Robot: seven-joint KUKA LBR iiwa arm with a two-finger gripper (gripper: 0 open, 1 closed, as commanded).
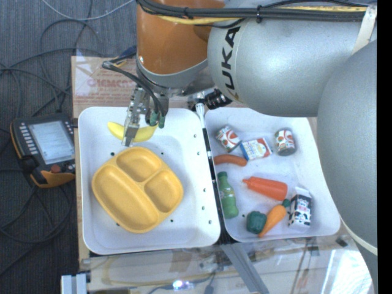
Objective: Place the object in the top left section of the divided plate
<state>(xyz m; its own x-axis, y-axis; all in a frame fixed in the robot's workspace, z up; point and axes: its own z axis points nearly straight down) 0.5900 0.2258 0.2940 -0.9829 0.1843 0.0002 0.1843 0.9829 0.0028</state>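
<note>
A yellow divided plate (136, 190) lies in the left bin (92, 225), its three sections bare. A yellow banana (122, 131) rests on the bin floor just behind the plate, near the bin's far left corner. My gripper (138, 127) hangs right over the banana's right end, fingers pointing down. The fingers partly cover the banana, and I cannot make out their spread or whether they touch it. The orange wrist band and grey arm fill the upper middle and right of the view.
The right bin (318, 222) holds small cans, a white carton, a sausage, a green bottle, two carrots, a green pepper and a milk carton. A pendant with a screen (41, 146) lies on the floor left of the bench. Cables trail behind.
</note>
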